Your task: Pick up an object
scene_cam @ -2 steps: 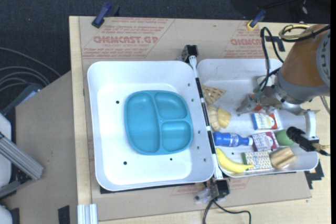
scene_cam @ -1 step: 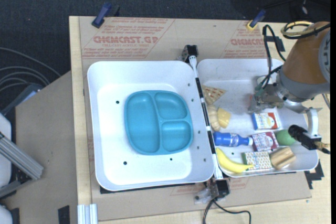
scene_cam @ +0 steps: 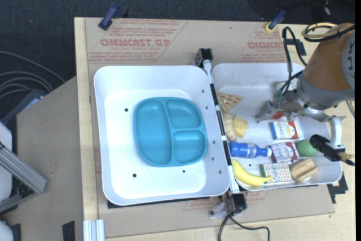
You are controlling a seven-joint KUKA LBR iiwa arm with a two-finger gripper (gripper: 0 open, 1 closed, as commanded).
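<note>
My gripper (scene_cam: pixel 275 111) hangs low over the middle of the right bin (scene_cam: pixel 254 73), under the arm's orange band (scene_cam: pixel 333 62). Just below and right of it lies a small white and blue carton (scene_cam: pixel 284 130). To its left are a tan waffle-like piece (scene_cam: pixel 228 101) and a pale yellow lump (scene_cam: pixel 237 127). Along the bin's near side lie a blue bottle (scene_cam: pixel 247 150), a banana (scene_cam: pixel 248 174), a printed packet (scene_cam: pixel 284 150), a patterned box (scene_cam: pixel 276 172), a green item (scene_cam: pixel 307 148) and a tan cylinder (scene_cam: pixel 304 168). I see nothing held.
The left bin (scene_cam: pixel 113 121) holds a blue divided plate (scene_cam: pixel 170 131). A black clamp (scene_cam: pixel 204 56) sits at the far end of the wall between the bins. The arm's black cable (scene_cam: pixel 293 45) loops over the right bin's far corner.
</note>
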